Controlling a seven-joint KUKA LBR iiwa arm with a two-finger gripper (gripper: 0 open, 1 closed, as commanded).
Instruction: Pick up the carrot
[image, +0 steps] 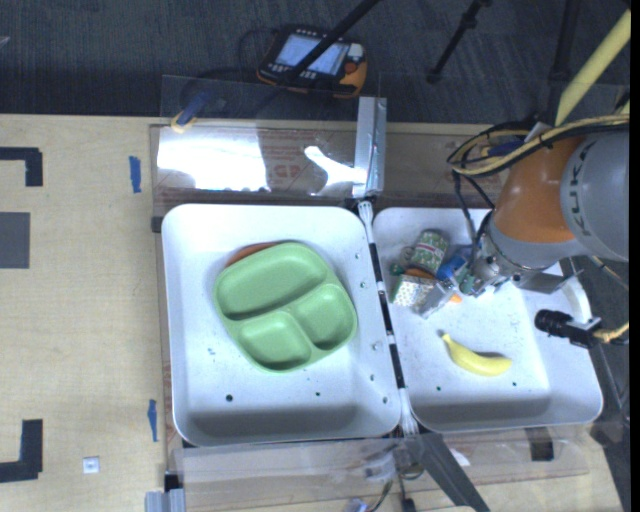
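The grey arm with its orange band (535, 205) reaches in from the right and brings the pincer (470, 282) down into the upper part of the right shallow white bin (560, 395); whether it is apart or together cannot be told, since the wrist hides its tips from above. Just beside it on the left shows a small orange sliver, the carrot (452, 295), lying on the bin floor among a cluster of clutter: a blue piece (452, 270), a crinkled silvery foil packet (412, 293) and a green-labelled tin can (430, 248) lying on its side. Whether the pincer touches the carrot cannot be made out. Lower in the same bin, well apart from the cluster, lies a curved yellow banana (477, 358). The left shallow white bin (200, 400) sits touching the right one along a dark seam and carries a green plastic divided plate (287, 303) with three compartments, tilted over something reddish at its upper left edge. Both bins rest on a pale wooden worktop (80, 300) marked with black squares and corner marks and short strips of blue tape (135, 173). Behind the bins stands a clear plastic sheet (255, 160) catching glare, with a metal upright beside it. Beyond the worktop, a dark carpeted floor holds a handheld control pad with a lit screen (310, 58), tripod legs and a yellow bar at the upper right.
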